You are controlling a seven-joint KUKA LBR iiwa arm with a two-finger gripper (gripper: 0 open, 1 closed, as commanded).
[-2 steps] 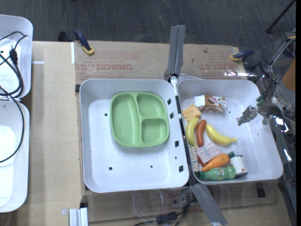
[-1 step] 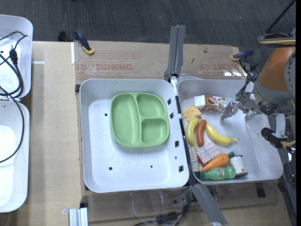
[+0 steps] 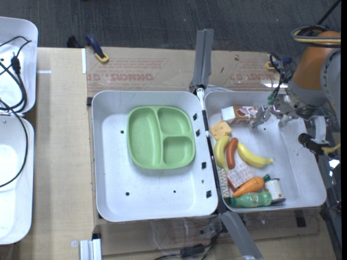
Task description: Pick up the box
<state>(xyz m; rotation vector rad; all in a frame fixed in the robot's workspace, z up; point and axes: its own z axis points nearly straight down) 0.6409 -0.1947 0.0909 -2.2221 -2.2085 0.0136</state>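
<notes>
While the arm (image 3: 317, 72) is reached in from the right of the camera view, its end effector (image 3: 269, 114) is seen low over the back part of the right bin (image 3: 303, 177), just beside the box (image 3: 240, 114). The box — a small carton, white at its left end and printed in red and brown toward the right — is lying flat near the bin's back wall. The metal tips are placed at the box's right end, but nothing is shown between them, and whether they are spread or pressed together cannot be told at this size.

Further items are gathered along the left side of the same bin: a wedge of yellow cheese (image 3: 220, 130) just in front of the box, two bananas (image 3: 238, 151), a red sausage (image 3: 232, 152) laid between them, a checked wafer-like piece (image 3: 238, 175), a carrot (image 3: 248, 186), a green bottle (image 3: 250, 200) at the front edge, and a small can (image 3: 274, 188) on its side next to the carrot.

In the left bin (image 3: 108, 188) a green divided plate (image 3: 161, 137) is set — three compartments, tilted a little. Both bins are carried side by side on the bench (image 3: 59, 145), which is covered behind them by brown cardboard (image 3: 146, 72).
</notes>
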